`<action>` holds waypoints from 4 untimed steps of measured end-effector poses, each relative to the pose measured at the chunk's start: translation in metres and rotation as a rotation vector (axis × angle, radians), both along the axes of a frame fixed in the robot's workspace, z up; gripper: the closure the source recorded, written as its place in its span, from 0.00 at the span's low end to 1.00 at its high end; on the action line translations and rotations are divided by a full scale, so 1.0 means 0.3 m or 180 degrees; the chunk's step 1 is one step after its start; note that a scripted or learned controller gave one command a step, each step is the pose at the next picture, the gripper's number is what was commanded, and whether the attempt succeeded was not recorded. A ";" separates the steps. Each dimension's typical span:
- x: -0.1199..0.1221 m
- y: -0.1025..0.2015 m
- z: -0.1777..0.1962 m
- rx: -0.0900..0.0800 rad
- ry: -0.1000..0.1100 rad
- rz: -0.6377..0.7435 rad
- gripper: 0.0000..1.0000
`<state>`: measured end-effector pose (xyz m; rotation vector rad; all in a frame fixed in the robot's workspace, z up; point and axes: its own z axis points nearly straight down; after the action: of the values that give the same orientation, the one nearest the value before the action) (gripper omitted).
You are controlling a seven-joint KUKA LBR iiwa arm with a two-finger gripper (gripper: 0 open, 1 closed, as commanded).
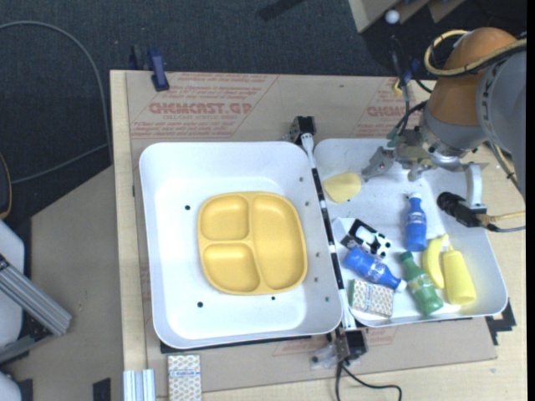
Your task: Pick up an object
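Reading "CHEMCAST GP" in red, the bench sheet (201,107) lies under both bins. The blue bottle (415,223) (cap up-frame) stands lengthwise top-to-bottom in view. Whether the gripper (399,161) is apart or together cannot be told.

Yellow divided plate (251,243) centered in left bin (159,174). Right of it, in right bin (493,295): pale yellow lump (342,185), blue bottles (415,222) (371,267), green bottle (421,285), yellow bottle (458,276). End effector (399,162) over that bin's far edge.

the brown board (209,107) under the bins bears red print reading "chemcast gp"; the smaller lines around it are illegible.
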<state>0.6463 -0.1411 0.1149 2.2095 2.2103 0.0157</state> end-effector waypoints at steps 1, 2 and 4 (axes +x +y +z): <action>-0.228 -0.124 -0.102 0.0015 0.0068 -0.0005 0.00; -0.225 -0.123 -0.067 0.0013 0.0056 -0.0006 1.00; -0.322 0.022 -0.102 0.0016 0.0062 0.0001 0.00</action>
<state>0.5497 -0.1345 0.0842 2.2214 2.2229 0.0000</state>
